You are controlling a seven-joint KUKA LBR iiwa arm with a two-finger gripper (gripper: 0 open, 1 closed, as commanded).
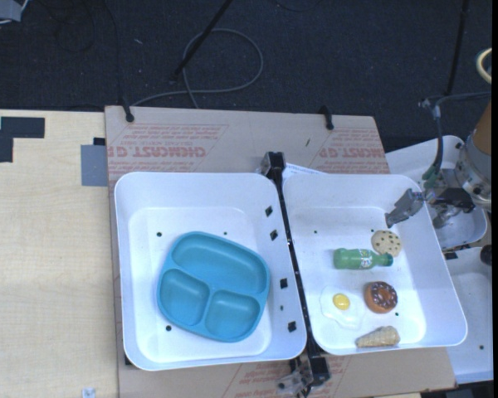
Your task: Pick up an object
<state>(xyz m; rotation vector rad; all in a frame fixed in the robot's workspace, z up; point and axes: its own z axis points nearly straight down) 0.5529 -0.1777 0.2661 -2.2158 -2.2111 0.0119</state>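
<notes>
Claw (pixel 415 206) above right bin (pixel 448 305), at 1 o'clock corner; fingers spread, released, grasping nothing. Below it, at 7 o'clock: cookie (pixel 386 241), green bottle (pixel 361 259), donut (pixel 381 297), fried egg (pixel 339 304), cone (pixel 378 337). Blue divided plate (pixel 213 286) in left bin (pixel 133 222).

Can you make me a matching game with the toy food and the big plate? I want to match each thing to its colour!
Things:
1. divided plastic plate
2. toy bottle
3. toy fried egg
4. round toy doughnut

Colours:
A. brown with pink sprinkles
B. blue
C. white with a yellow middle
D. green

Pairs: 1-B, 2-D, 3-C, 4-A
</notes>
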